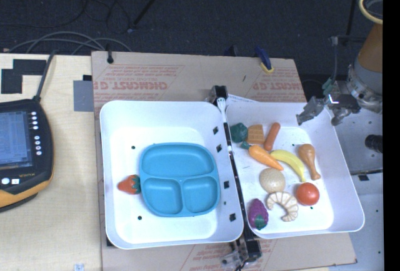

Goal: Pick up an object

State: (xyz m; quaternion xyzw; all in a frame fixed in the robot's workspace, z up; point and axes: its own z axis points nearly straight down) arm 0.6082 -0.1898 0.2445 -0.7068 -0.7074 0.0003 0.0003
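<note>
Plastic toy foods are piled close together in the right bin point(340, 157): a banana point(291, 163), a carrot point(265, 157), a tomato point(307, 193) and more. Two could be caught at once, or one could be knocked aside, because they touch each other. The gripper point(324, 106) is seen above the bin's far right rim. Nothing is held or touched. How far it is opened cannot be told.

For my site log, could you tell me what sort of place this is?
Probably a robotics lab: a teach pendant lies beside two white bins, and toy food such as a banana fills one.
</note>
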